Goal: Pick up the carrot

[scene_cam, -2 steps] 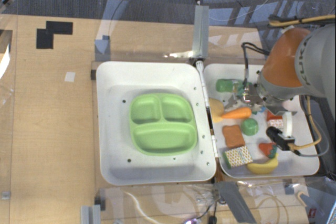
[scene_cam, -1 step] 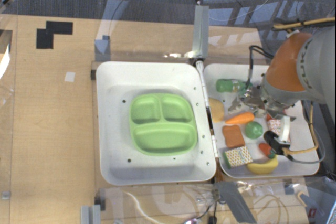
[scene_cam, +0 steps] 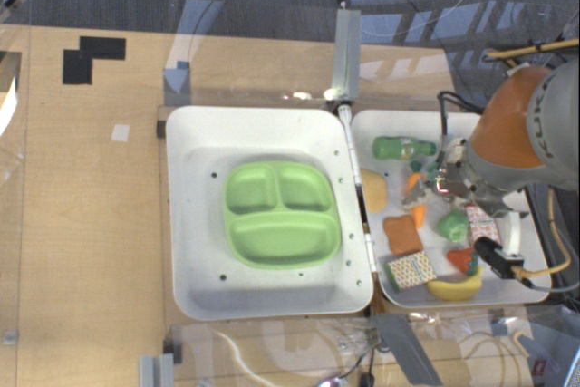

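Observation:
The carrot (scene_cam: 412, 185) is a small, slim orange piece lying tilted in the right bin (scene_cam: 540, 284), just below a green bottle (scene_cam: 403, 148). A second small orange bit (scene_cam: 419, 216) lies a little below it. My gripper (scene_cam: 442, 178) hangs low over the bin, just right of the carrot, under the grey wrist with its orange band (scene_cam: 507, 127). Nothing can be seen held in it, and whether it touches the carrot cannot be told.
The right bin is crowded: a tan piece (scene_cam: 373, 190), orange-brown block (scene_cam: 402, 234), green vegetable (scene_cam: 453, 225), patterned box (scene_cam: 410, 268), banana (scene_cam: 455, 287), red fruit (scene_cam: 460, 260) and pink packet (scene_cam: 478, 222). The left bin (scene_cam: 195, 281) holds a green divided plate (scene_cam: 281, 213).

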Available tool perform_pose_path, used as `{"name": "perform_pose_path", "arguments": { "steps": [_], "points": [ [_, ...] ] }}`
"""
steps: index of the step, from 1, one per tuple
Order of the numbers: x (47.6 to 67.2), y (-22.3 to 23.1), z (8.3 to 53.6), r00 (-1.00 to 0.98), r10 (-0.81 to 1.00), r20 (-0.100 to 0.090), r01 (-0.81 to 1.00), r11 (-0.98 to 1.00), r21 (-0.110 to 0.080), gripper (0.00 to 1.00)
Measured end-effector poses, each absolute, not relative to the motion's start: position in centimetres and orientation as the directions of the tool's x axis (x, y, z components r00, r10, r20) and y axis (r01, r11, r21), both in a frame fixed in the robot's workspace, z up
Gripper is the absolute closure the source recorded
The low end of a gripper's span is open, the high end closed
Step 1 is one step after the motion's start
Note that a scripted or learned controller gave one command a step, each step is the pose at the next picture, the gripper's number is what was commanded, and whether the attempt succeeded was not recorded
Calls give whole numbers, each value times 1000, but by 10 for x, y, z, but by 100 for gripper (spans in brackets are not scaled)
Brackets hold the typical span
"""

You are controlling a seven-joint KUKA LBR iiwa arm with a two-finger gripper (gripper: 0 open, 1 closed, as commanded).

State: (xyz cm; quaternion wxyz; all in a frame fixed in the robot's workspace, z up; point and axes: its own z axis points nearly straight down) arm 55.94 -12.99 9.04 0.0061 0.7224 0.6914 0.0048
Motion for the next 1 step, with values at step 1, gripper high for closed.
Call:
{"name": "perform_pose_path", "arguments": {
  "steps": [1],
  "points": [
    [561, -128, 102, 42, 999, 2, 999, -42, 18, 100]
  ]
}}
